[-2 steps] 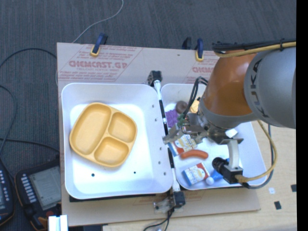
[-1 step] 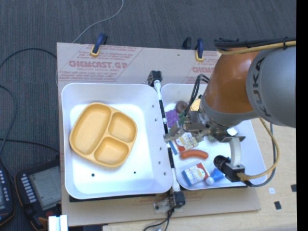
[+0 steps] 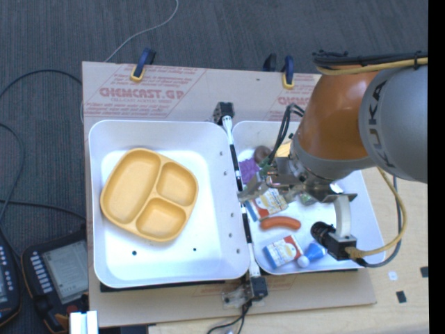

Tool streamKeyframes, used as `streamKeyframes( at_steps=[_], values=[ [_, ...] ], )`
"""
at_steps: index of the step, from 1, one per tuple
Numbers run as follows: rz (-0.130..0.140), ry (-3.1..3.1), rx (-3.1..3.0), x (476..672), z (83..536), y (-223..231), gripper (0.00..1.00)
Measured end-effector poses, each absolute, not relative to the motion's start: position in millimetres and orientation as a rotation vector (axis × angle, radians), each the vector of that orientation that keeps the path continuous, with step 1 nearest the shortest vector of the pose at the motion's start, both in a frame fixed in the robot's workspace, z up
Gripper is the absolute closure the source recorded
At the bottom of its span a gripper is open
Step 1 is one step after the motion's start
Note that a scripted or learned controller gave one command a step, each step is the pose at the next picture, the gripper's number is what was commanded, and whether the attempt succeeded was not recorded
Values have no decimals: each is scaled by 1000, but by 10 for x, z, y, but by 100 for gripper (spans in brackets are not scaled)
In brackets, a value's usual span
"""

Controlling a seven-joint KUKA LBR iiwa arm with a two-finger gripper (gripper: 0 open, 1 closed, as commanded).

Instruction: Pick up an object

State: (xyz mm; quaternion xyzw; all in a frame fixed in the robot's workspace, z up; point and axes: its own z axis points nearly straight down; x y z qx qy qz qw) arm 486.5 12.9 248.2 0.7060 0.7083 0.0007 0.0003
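The gripper (image 3: 270, 181) is seen lowered into the right bin (image 3: 372, 218), at its left side near the divider between the two bins. Whether it is open, closed or gripping anything cannot be told, because the wrist and the orange band (image 3: 334, 117) cover it from above. A small packet (image 3: 272, 202) with red and white print lies directly below the gripper, apparently touching it. An orange-red sausage-shaped item (image 3: 281, 223) lies just below the packet. A red and white carton (image 3: 281, 250) and a blue item (image 3: 314, 252) lie further below, near the bin's front wall. A purple item (image 3: 248, 168) is seen just left of the gripper. In the left bin (image 3: 104, 256), well apart from the gripper, a yellow divided tray (image 3: 149, 193) rests.
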Motion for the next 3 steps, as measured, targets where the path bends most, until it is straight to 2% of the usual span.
streamKeyframes(
  at_steps=[1, 2, 3],
  values=[
    [3, 2227, 2216, 4871, 2577, 136, 100],
    [-3, 2223, 2221, 5396, 2128, 598, 100],
    [-3, 2223, 2222, 4832, 2033, 512, 100]
  ],
)
